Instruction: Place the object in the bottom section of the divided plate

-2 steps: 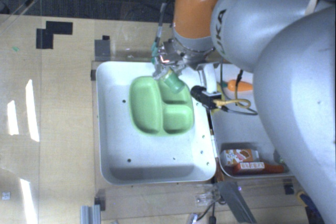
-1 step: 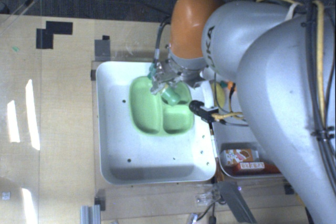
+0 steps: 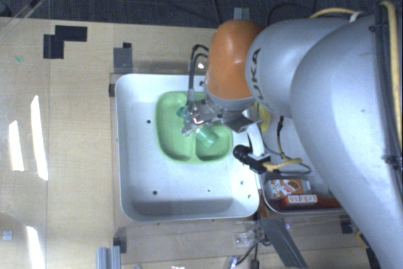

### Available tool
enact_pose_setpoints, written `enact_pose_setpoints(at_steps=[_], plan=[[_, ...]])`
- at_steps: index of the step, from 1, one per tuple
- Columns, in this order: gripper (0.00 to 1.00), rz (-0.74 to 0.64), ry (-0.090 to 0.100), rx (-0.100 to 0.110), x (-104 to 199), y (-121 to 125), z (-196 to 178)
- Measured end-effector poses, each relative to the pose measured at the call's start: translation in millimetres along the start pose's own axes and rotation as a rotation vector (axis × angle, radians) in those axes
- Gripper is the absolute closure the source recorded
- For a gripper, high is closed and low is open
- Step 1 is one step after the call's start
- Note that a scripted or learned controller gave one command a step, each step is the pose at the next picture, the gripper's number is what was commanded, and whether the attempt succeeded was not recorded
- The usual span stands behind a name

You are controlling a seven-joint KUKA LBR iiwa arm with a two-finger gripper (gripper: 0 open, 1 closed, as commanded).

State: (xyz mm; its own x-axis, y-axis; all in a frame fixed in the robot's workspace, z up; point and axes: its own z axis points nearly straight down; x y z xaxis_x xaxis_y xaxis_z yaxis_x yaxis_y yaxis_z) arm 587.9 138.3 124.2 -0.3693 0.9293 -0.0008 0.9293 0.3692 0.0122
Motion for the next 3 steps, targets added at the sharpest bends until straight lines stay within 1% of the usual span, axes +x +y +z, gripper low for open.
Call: enact_pose_setpoints(at_steps=[1, 2, 3], plan=[[0.00, 0.000, 0.000, 0.003, 0.2, -0.9, 1.8], [0.00, 0.078, -0.004, -0.009, 66.2, 26.2, 29.7], [1.00, 0.082, -0.010, -0.022, 61.2, 29.9, 15.1]])
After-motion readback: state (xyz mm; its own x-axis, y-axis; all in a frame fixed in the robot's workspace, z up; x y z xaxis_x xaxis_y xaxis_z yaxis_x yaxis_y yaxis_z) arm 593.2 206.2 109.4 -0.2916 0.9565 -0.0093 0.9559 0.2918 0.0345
